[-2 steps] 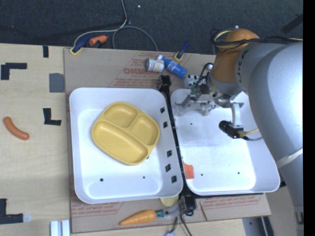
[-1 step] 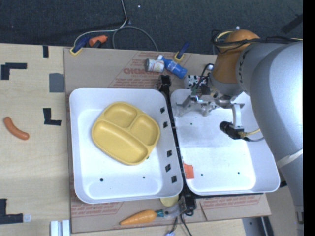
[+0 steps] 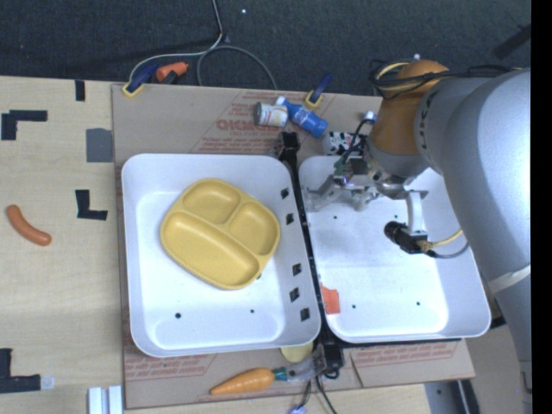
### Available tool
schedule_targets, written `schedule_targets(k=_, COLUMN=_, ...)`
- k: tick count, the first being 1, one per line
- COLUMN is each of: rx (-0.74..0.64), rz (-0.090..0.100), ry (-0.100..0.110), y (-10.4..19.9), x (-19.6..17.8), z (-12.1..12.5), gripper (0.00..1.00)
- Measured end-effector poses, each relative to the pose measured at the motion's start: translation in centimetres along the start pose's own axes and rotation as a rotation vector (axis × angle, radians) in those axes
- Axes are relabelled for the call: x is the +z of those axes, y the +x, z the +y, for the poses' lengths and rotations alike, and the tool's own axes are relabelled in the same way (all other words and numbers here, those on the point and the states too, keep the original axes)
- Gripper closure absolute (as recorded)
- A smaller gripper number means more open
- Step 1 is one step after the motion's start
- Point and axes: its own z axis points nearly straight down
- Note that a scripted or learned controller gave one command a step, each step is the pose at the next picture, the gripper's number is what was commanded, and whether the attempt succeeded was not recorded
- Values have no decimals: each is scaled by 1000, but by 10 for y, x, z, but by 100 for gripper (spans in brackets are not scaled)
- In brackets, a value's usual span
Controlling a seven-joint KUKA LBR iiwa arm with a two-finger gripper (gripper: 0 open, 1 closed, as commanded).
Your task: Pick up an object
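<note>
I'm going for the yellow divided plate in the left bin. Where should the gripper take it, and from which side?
Take the yellow divided plate by its rim, coming straight down from above. It lies flat, face up in the left bin, far too wide to span, so one finger would likely go inside a compartment and one outside. The rim facing the right bin looks best: it is nearest the gripper, though close to the bin wall.

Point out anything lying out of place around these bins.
Three toy foods lie outside the bins: a sausage far left on the bench, a carrot below the left bin, and a small bottle above it. The yellow divided plate sits skewed in that bin.
</note>
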Motion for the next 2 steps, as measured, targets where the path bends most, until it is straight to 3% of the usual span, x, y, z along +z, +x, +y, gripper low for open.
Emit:
schedule_targets(k=1, rx=-1, rz=2, ry=2, y=4, x=1, z=24, gripper=0)
schedule_targets(k=2, rx=3, rz=0, ry=0, y=-57, x=-51, z=24, gripper=0)
